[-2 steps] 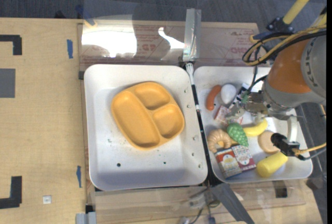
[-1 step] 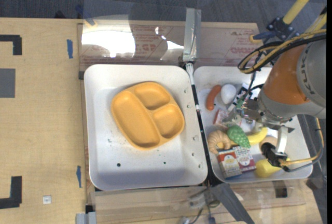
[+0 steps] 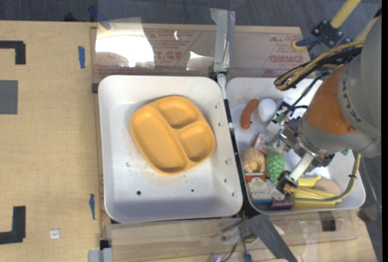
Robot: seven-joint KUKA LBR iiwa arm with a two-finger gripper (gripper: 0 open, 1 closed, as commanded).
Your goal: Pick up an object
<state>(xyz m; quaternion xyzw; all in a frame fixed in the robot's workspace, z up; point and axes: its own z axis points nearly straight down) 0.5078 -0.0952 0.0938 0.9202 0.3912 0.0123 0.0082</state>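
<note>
I see the arm [image 3: 339, 115] reaching over the right bin [image 3: 359, 194] on the worktop. The tool [image 3: 285, 181] sits low among clutter: a green item [image 3: 274, 165], a red sausage-shaped item [image 3: 247, 114], a white egg-like item [image 3: 266, 109] and yellow pieces [image 3: 312, 193]. I cannot tell its finger state. The left bin [image 3: 115, 151] holds a yellow divided plate [image 3: 173, 133].

A yellow divided tray [image 3: 173, 133] is seen in the left bin [image 3: 115, 194]; the gripper [image 3: 284, 181] is lowered into the right bin [image 3: 357, 197], beside a green object [image 3: 275, 164]; small items are crowded there.
</note>
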